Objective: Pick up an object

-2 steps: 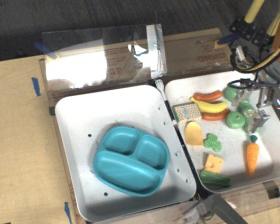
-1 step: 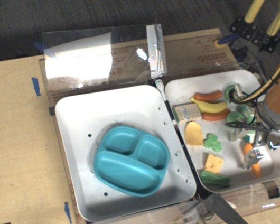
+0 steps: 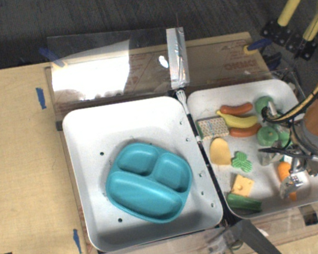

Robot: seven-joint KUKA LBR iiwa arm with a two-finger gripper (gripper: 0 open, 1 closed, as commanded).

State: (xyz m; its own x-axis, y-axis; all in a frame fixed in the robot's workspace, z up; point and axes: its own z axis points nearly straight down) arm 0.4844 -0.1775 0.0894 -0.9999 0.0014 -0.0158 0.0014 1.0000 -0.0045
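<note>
The tool (image 3: 286, 158) hangs over the right white plastic bin's (image 3: 236, 96) four-o'clock area; its grip cannot be told.

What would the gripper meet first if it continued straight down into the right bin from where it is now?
Probably the orange carrot-like piece, which lies right under the gripper on the floor of the right bin. Depth is hard to judge from above, so it may already be touching.

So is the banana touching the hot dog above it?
Touching. In the camera view the banana lies right against the hot dog, with no white bin floor visible between them.
</note>
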